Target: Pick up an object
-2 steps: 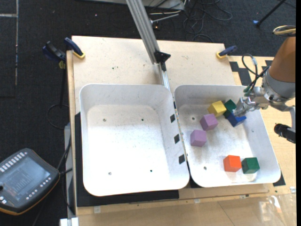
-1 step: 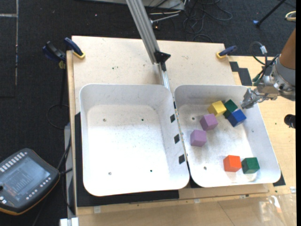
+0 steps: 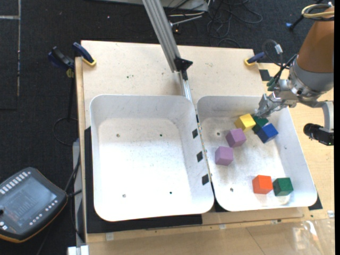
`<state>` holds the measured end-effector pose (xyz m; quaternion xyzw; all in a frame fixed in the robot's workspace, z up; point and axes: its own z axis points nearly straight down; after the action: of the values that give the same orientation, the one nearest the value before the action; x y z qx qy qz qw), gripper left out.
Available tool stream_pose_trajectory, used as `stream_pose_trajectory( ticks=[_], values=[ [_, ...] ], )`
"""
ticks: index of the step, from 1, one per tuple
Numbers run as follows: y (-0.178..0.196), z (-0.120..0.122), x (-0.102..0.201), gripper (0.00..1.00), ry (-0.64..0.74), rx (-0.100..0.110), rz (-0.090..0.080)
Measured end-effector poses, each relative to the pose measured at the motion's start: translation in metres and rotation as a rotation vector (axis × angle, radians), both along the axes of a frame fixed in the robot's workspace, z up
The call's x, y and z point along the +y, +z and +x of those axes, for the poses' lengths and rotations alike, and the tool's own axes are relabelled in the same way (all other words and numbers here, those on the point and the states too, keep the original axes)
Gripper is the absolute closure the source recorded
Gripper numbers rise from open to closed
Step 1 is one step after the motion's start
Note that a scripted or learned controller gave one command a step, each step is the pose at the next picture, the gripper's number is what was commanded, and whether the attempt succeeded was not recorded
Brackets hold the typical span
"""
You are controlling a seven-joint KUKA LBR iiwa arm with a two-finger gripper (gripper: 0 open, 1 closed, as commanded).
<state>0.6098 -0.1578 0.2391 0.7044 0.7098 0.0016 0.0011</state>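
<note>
We see gripper [image 3: 264, 109] low over right bin [image 3: 303, 158], near its far right corner; whether fingers are apart or together we cannot tell. Just beside tip: yellow cube [image 3: 246, 121], dark green cube [image 3: 260, 123], blue cube [image 3: 267, 132], clustered and touching. Two purple cubes [image 3: 235, 137] [image 3: 223, 155] mid-bin. Orange cube [image 3: 262, 184] and green cube [image 3: 283, 186] side by side near front right corner. Left bin [image 3: 106, 116] alongside on surface [image 3: 138, 68].

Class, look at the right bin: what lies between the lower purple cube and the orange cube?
Nothing: the camera view shows bare white bin floor between the lower purple cube and the orange cube.
</note>
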Motion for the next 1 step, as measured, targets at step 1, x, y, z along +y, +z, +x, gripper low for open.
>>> stream_pose_trajectory(
  ticks=[1],
  values=[
    [0.0032, 0.0006, 0.0470, 1.00, 0.000, 0.003, 0.001]
  ],
)
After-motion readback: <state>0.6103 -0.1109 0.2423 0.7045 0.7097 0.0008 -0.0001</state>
